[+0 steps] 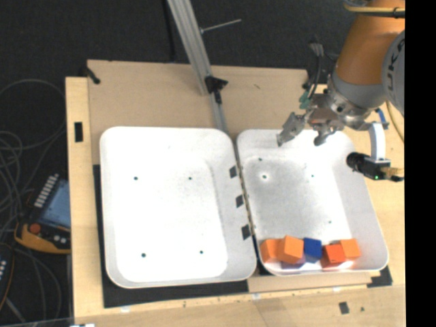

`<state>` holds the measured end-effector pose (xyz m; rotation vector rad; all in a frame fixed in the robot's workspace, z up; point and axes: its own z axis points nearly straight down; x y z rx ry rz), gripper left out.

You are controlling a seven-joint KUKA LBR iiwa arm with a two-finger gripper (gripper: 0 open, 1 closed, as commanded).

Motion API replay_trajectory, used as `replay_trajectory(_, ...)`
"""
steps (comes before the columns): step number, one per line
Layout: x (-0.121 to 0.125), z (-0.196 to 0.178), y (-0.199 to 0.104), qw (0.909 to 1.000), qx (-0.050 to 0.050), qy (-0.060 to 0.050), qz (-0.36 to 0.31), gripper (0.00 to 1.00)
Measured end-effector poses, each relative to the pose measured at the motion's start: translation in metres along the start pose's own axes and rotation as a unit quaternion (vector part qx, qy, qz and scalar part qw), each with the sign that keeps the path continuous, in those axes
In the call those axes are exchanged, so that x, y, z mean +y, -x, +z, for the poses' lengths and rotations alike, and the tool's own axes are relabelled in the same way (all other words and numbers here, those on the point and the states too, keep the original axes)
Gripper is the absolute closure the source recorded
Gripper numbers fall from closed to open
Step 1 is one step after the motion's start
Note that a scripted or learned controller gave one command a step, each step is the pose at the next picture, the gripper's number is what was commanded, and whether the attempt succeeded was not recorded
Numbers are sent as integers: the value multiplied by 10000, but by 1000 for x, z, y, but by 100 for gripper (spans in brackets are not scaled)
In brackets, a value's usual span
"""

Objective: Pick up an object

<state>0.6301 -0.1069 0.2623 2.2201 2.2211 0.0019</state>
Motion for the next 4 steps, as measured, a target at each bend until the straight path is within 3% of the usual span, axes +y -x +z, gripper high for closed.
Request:
replay_trajectory(1,-14,59,-40,10000,3,-36,-21,0)
replay_trajectory(2,-100,126,-2,10000,-4,-60,32,0)
replay_trajectory(3,-40,76,-13,10000,-8,36,-19,0)
replay_trajectory(4,26,119,1,10000,-6,-3,-16,0)
